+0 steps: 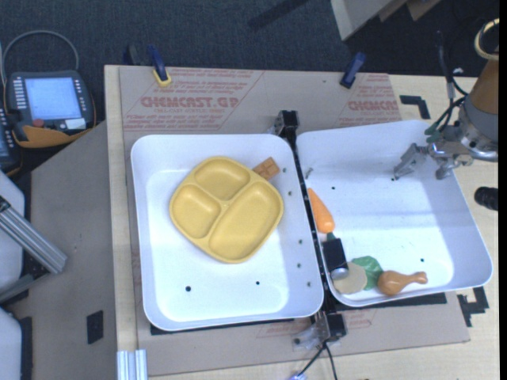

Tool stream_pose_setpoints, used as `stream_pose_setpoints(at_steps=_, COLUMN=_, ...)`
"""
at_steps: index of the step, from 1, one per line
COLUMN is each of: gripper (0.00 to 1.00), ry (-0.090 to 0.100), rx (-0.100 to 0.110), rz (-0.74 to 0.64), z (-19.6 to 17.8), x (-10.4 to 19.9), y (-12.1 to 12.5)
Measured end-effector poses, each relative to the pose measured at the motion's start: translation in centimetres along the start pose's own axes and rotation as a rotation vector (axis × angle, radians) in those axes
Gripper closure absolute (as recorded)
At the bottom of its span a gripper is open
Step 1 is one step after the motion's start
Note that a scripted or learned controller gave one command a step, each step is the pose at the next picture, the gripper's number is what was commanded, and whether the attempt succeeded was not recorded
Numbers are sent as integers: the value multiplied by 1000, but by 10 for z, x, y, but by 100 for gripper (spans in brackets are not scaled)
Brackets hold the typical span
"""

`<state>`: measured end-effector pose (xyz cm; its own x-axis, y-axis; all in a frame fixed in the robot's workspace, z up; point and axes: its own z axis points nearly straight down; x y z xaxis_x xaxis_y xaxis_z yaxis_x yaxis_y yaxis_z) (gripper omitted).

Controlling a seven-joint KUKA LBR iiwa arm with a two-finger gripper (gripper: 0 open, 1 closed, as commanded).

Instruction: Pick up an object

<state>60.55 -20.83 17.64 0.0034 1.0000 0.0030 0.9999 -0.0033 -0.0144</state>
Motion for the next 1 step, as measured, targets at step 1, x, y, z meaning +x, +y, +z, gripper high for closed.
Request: stream_pose_setpoints(at_steps=1, gripper=0, ry=-4, rx=-15, rz=-4, z=-9, x=1, y=4)
